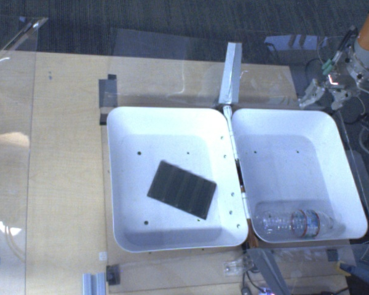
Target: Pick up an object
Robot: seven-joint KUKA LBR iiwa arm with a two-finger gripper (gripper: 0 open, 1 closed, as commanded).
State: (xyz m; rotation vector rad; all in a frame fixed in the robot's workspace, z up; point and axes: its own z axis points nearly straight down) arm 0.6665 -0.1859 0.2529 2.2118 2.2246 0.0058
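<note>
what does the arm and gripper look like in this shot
At the top right corner, the arm shows an orange band above a grey wrist. Below it sits the gripper, a pale grey metal assembly with thin cables looping around it and a small bright light spot. Its finer shape is too small to tell.

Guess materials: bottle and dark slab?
Bottle: likely clear thin plastic; the bin floor shows through it, glossy glints, red-blue label band. Slab: dark grey, matte, faint parallel ridges, no shine; possibly foam or rubber, can't tell which.
</note>
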